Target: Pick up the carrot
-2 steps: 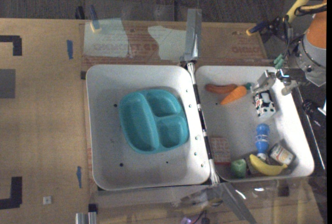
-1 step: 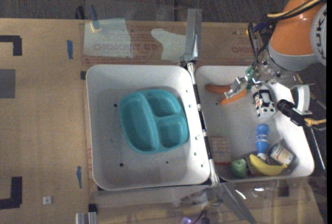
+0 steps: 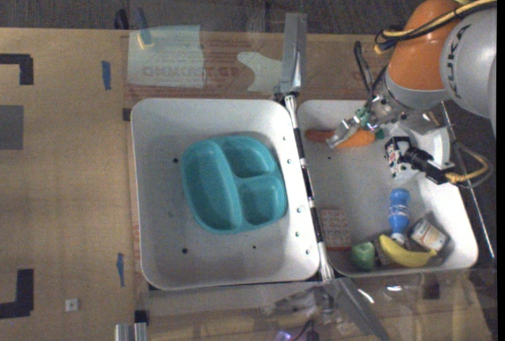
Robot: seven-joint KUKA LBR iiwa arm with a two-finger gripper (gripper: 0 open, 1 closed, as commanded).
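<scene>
Glossy teal plastic tray — smooth white bins — matt wooden bench

Wide open floor through the middle of the right bin. Clutter crowds its near edge: bottle, can, banana, green apple. In the left bin, the teal tray fills the centre, margins free.
</scene>
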